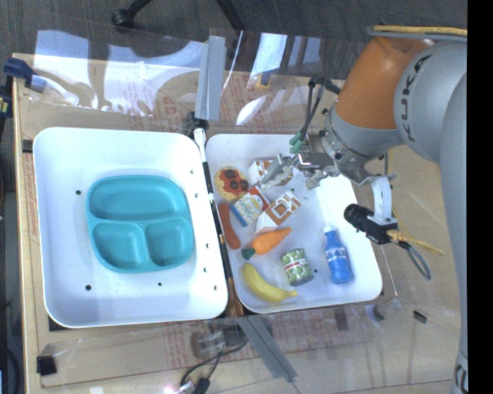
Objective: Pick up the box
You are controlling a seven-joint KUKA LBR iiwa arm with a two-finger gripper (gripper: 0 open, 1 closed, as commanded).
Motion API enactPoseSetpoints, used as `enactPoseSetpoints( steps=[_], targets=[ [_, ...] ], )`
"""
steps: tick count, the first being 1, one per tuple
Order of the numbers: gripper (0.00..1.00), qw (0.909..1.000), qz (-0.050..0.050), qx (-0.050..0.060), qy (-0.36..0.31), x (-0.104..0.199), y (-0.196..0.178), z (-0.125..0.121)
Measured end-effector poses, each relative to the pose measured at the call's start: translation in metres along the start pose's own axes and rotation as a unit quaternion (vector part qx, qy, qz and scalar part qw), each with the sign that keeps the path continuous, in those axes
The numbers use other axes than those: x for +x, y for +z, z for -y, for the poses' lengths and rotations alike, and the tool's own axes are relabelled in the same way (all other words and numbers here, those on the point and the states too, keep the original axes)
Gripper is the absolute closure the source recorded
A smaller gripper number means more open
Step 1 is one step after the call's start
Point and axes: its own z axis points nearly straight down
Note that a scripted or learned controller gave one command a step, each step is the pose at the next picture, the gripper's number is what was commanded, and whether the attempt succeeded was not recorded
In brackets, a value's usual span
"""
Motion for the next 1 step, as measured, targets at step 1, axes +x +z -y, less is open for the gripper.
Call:
enactPoseSetpoints(
  steps=[1],
  targets=[
    [0.00, 0.9993, 0.002, -0.004, -0.036, -0.0254, 0.1112, -0.0228]
  ],
)
